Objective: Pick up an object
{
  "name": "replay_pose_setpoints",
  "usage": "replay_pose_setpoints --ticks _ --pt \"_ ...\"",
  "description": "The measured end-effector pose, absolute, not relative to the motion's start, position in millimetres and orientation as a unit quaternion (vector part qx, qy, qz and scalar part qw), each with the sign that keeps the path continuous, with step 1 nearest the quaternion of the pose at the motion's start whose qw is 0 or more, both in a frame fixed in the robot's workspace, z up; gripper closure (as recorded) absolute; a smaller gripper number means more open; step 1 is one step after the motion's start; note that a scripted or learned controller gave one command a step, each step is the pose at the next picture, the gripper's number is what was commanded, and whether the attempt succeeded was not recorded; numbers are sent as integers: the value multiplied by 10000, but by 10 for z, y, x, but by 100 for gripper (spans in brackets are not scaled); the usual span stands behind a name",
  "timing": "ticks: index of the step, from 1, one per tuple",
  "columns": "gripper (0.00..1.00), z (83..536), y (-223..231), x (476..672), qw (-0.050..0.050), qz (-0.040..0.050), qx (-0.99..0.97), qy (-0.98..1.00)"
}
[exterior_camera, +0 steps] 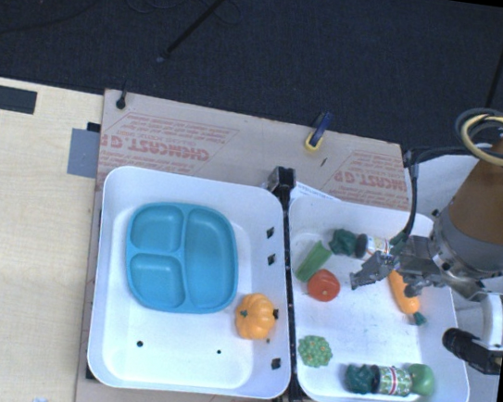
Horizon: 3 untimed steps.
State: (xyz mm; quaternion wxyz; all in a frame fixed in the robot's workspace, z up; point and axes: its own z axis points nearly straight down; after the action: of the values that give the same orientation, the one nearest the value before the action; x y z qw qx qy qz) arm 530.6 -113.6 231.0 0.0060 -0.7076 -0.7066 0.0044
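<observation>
Carrot [403, 294] is the likeliest target, lying in the right bin [448, 389] at a slant, with the tool [397, 272] sitting right over its upper end. Two dark fingers splay out either side of that end, one reaching left toward the red tomato [323, 286], one just right of the orange body, so the tool looks spread apart and not clamped on anything yet. No lift to report: the carrot lies flat on the bin floor.

How will it handle? It reads as a small plastic play vegetable, so light and stiff, with a smooth tapered skin that could squirt out of a pinch. Best hold, I'd judge, is across the thick middle, fingers square to its long axis, not on the narrow tip.

Crowding is mild. A green pepper [314, 260] and a dark green leafy piece [348, 244] sit to the left, near but apart. A broccoli floret [314, 350] and a bottle [389, 380] lie lower in the same bin, well clear. Over in the left bin [108, 314], a blue divided plate [181, 257] and a small orange pumpkin [256, 317] are out of play.
</observation>
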Motion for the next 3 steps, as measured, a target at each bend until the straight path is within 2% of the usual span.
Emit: replay_pose_setpoints --ticks 1,2,3 --pt "0 2371 -1138 5329 19 10 -7069 -7073" --pt "0 1850 -1068 5234 39 23 -7067 -7075" --pt "0 1358 -1031 5313 35 21 -7072 -7070"
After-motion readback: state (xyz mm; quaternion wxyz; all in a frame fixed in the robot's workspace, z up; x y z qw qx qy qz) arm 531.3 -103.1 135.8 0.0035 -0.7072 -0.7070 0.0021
